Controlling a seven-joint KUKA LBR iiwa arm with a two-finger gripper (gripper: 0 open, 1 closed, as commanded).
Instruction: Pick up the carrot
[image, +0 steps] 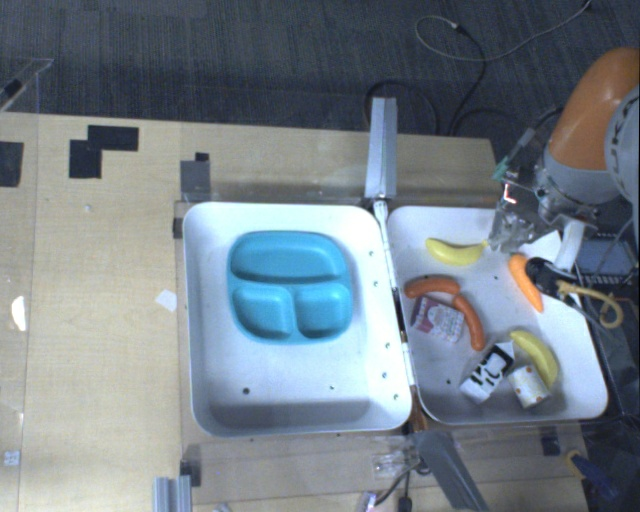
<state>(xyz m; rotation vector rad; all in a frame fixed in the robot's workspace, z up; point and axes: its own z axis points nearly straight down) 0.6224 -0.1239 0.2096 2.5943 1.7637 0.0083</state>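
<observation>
The carrot (526, 283) is a short orange piece lying at a slant near the right bin's (590, 400) far right wall. My gripper (508, 236) hangs just above and slightly left of the carrot's upper end, between it and a yellow banana (455, 252). The grey arm with its orange band (592, 115) comes in from the upper right. Nothing visibly sits in the gripper.
The right bin also holds two sausages (436, 286) (471, 321), a red packet (434, 318), a black-and-white box (487, 372), a second banana (536, 355) and a small can (527, 389). A blue divided tray (291, 284) lies in the left bin (210, 380). Cables (590, 298) run beside the carrot.
</observation>
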